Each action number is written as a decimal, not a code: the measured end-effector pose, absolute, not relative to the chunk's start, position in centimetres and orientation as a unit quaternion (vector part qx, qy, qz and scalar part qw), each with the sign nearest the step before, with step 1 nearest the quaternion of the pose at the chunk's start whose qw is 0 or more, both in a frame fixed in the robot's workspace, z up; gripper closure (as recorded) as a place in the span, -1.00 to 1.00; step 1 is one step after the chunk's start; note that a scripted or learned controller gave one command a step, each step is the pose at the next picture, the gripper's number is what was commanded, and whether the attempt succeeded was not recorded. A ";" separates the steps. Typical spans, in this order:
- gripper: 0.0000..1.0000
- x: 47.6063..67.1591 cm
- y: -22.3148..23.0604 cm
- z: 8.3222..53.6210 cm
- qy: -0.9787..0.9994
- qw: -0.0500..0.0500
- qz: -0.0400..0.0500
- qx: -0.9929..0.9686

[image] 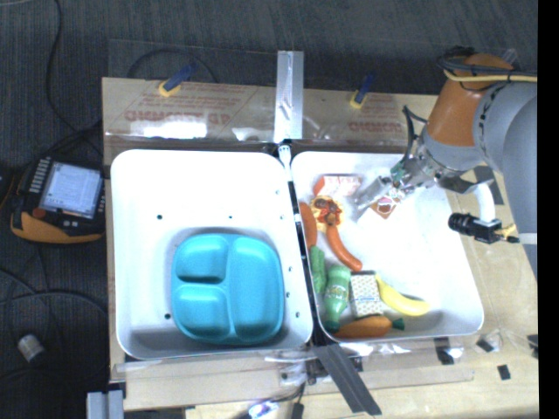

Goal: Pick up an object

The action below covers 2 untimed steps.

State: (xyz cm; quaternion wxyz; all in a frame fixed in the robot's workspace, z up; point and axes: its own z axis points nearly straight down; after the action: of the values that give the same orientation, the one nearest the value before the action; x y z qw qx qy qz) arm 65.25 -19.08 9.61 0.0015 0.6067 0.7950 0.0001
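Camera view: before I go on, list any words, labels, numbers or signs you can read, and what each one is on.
No text can be read with confidence.
Clear plastic sheet behind the bins: red lettering, apparently mirrored, too blurred to read.
Handheld screen on the floor at left: lit display, content too small to read.
Small white carton in the right bin: printed label, too small to read.
Red and white packet near the gripper: print blurred.

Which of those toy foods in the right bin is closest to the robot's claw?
The small red-and-white packet, lying just below the gripper. The banana, hot dog and green bottle lie farther down the bin.
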 end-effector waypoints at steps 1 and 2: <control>-1.00 66.0 -16.4 10.4 0.765 -0.001 0.000 0.644; 1.00 66.0 -16.3 11.0 0.766 -0.003 0.000 0.643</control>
State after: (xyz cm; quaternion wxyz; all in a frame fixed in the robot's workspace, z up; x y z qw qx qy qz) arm 66.00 -16.28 11.01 -0.0030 0.6432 0.7657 -0.0005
